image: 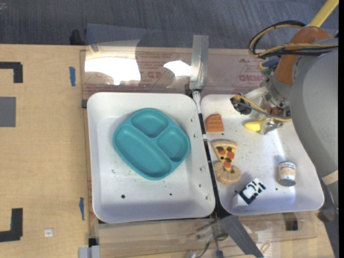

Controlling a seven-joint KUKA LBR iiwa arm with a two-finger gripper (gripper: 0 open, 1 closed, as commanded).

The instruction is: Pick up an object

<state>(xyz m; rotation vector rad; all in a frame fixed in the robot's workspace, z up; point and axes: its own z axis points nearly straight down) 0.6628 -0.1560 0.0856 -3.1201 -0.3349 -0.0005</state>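
- The two-finger gripper (262,117) hangs low over the right white bin (301,198), beside a small yellow banana-shaped toy (253,126); its grip state cannot be told.
- The grey arm (317,106) slants in from the right, orange band (293,52) above the wrist.

- We see a pale wooden bench (37,160), its top marked with black squared corner marks and small strips of blue tape.
- Two shallow white bins rest directly on it, side by side and touching along their inner edges.
- The left bin (107,195) sits nearer the middle of the bench; the right bin (301,192) lies just beside it.
- Behind both bins, a clear plastic sheet (140,69) lies along the bench's far edge, catching bright glare.
- A grey metal bracket (199,63) stands at the far seam between the bins.
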